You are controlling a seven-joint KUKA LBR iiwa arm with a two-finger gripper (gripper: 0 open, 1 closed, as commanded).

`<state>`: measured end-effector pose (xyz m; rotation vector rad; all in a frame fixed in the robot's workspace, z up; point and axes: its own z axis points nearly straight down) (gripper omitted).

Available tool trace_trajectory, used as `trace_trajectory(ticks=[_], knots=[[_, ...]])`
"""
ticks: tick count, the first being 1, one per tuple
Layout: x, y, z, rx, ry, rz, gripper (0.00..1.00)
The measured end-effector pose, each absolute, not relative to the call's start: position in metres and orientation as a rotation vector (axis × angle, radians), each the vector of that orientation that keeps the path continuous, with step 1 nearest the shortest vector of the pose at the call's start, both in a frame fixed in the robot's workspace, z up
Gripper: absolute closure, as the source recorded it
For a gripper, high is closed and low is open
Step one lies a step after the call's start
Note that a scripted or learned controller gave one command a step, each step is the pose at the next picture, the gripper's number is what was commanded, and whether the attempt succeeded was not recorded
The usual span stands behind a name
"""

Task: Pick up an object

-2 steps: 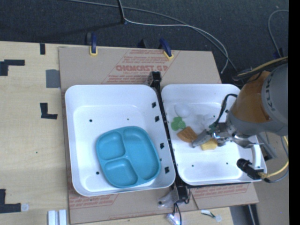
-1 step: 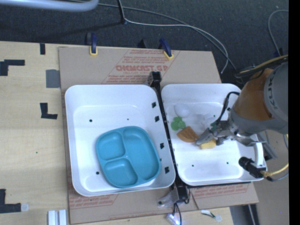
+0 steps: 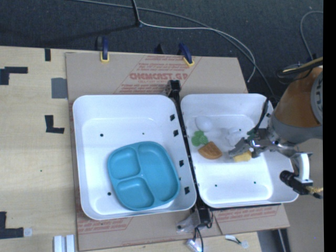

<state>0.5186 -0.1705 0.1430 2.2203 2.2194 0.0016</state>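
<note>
The jaws [image 3: 242, 152] close around a yellow object [image 3: 242, 156].

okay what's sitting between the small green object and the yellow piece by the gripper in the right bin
In the camera view, a tan-orange wedge-shaped piece lies between the small green object and the yellow piece, on the floor of the right white bin.

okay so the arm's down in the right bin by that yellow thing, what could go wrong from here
1. The pincer sits at the yellow piece, whose hold looks unclear; it may slip on lifting.
2. The orange-brown piece and green piece lie close by and could get knocked.
3. The arm hangs over the right bin rim and might clip it.
</note>
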Motion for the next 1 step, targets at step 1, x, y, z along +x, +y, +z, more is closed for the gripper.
trace_trajectory(ticks=[1], knots=[[0.5212, -0.1733, 0.2051, 2.218, 2.219, 0.004, 1.00]])
